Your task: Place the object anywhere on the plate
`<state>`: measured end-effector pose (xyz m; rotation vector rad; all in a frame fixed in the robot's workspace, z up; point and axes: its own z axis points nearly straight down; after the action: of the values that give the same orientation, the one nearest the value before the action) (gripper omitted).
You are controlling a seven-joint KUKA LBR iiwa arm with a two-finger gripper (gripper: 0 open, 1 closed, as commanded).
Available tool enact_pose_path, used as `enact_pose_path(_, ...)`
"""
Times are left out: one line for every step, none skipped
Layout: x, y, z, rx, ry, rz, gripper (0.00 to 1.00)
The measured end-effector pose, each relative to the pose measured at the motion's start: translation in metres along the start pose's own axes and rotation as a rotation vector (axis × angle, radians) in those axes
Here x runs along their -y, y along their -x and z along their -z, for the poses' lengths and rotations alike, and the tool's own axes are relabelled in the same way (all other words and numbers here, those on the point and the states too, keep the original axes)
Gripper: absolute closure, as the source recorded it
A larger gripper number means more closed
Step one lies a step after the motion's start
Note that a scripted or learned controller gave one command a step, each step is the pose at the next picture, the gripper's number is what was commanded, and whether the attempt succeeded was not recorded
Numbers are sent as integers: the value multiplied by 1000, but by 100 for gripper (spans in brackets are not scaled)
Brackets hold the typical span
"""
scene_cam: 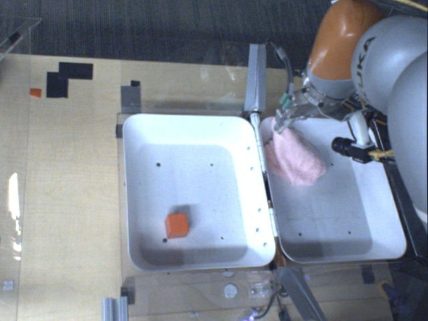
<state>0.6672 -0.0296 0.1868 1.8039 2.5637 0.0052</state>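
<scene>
The tabletop (67, 199) is pale wood and carries two shallow white bins side by side. The arm (394, 79), grey with an orange band (341, 35), comes in from the right and bends down over the far left corner of the right bin (348, 226). The left bin (194, 146) lies just beside it, their inner rims touching along a line of small clips. A grey metal post (255, 79) stands at the far end of that shared edge, close to the left of the end effector. A black cable fitting (351, 147) sticks out from the wrist over the right bin.

A pink cloth (294, 160) lies in the far left part of the right bin, against its left wall. Its long axis runs at a slant, from the far left corner toward the near right. The end effector (289, 118) sits right at the cloth's far end, touching or nearly touching it; whether its fingers are spread or pressed together on the fabric I cannot tell.

A small orange block (177, 225) rests in the near part of the left bin, well apart from the end effector. Black marks (67, 77) and a tiny orange square (35, 93) lie on the tabletop at far left.
</scene>
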Motion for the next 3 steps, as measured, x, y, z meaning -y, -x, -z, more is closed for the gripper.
enact_pose_path(-2, -1, 40, 0, 2, 10, 100)
enact_pose_path(-2, -49, 35, -1, 2, 415, 100)
enact_pose_path(13, -103, 46, 0, 5, 816, 100)
